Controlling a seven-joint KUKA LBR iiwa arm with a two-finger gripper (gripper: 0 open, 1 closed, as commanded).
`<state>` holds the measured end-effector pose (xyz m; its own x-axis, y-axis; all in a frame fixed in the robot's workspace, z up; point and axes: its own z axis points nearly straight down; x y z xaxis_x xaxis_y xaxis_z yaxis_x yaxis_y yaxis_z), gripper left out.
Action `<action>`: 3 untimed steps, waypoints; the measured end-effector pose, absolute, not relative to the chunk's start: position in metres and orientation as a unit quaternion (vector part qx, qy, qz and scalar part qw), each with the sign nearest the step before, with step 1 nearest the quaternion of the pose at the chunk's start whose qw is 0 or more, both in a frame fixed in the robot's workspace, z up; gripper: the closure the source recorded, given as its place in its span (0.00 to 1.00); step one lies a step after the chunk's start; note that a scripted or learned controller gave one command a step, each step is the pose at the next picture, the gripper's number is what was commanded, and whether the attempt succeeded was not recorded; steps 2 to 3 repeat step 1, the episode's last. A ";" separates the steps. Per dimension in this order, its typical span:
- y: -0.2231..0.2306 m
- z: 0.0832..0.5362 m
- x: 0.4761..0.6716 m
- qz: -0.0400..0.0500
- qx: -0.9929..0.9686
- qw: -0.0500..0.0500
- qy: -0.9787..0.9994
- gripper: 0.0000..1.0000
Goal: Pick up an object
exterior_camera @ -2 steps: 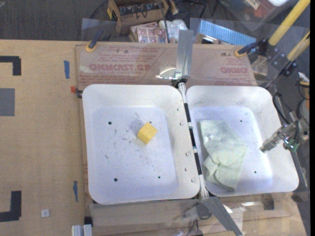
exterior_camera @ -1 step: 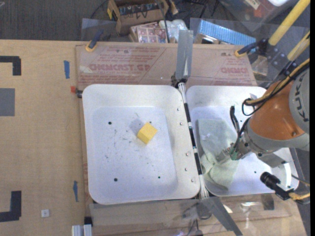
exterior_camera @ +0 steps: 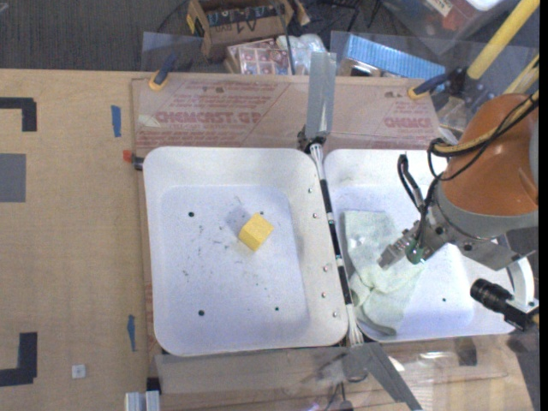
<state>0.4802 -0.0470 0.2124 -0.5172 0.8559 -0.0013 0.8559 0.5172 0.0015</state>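
Observation:
A small yellow block [exterior_camera: 255, 231] lies alone near the middle of the left bin [exterior_camera: 171, 178]. In the right bin [exterior_camera: 445, 311] a pale green crumpled cloth [exterior_camera: 377, 272] lies against the left wall, reaching to the bin's front edge. My gripper [exterior_camera: 398, 253] hangs low over the cloth's upper right part, at the end of the grey and orange arm [exterior_camera: 492, 165] that comes in from the right. Its tip is at or just above the cloth; contact cannot be made out.
A grey divider rail [exterior_camera: 330, 229] runs between the two bins. Cardboard sheets [exterior_camera: 223, 114] line the bench behind the bins. A black cable [exterior_camera: 411, 182] loops off the arm over the right bin's back half. Clutter sits beyond the bench's far edge.

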 end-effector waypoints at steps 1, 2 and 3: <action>0.086 0.184 0.511 0.000 0.577 0.001 0.816 1.00; 0.086 0.184 0.511 0.000 0.577 0.001 0.816 1.00; 0.086 0.184 0.511 0.000 0.577 0.001 0.816 1.00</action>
